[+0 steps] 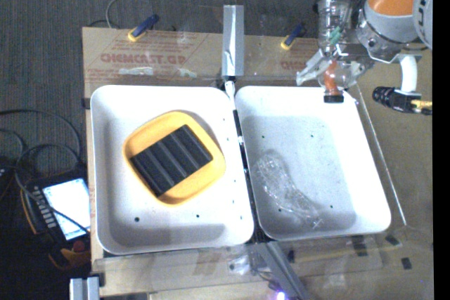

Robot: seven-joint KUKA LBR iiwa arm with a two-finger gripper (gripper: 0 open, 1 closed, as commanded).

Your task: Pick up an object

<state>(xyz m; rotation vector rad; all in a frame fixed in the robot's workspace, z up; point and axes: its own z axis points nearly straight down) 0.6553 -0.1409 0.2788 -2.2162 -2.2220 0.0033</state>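
A yellow block with a black ribbed top (174,155) lies tilted in the middle of the left bin (112,221). A clear, crumpled plastic piece (281,186) rests on the floor of the right bin (365,172), toward its front. My gripper (325,77) hangs over the far rim of the right bin, near its back right corner, well apart from both objects. A clear cup-like thing (334,14) shows just above the gripper; whether it is held is not clear.
A metal divider post (233,38) stands at the back between the bins. Two blue-and-yellow clamps (143,27) (293,36) pin the cardboard sheet behind them. Cables and a handheld pendant (60,207) lie on the floor to the left.
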